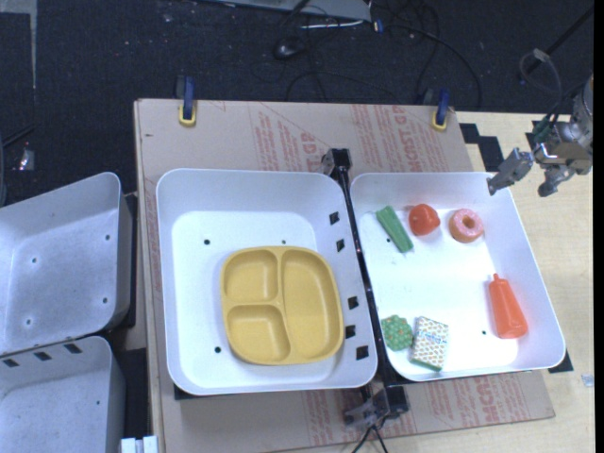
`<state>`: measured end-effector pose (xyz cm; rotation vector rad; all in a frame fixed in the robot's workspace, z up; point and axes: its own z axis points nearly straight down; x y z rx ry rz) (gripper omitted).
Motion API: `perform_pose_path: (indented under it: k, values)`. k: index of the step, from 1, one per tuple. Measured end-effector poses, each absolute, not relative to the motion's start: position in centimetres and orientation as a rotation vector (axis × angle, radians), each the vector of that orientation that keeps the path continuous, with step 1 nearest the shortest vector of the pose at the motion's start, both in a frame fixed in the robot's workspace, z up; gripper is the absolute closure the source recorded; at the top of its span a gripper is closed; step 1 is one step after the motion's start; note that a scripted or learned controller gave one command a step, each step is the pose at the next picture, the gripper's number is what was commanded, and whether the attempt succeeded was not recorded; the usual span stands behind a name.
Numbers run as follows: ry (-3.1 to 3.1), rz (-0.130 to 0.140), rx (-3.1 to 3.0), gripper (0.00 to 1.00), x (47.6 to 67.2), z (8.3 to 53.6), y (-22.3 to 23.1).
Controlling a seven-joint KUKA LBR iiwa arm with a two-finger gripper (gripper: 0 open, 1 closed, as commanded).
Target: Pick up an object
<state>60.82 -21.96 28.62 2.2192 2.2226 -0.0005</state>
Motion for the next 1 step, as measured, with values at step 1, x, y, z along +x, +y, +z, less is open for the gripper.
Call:
perform_pose_path:
  k: [1]
  values:
    - [2.224, -0.005, 2.225, 0.00, 59.98, 22.91, -21.31]
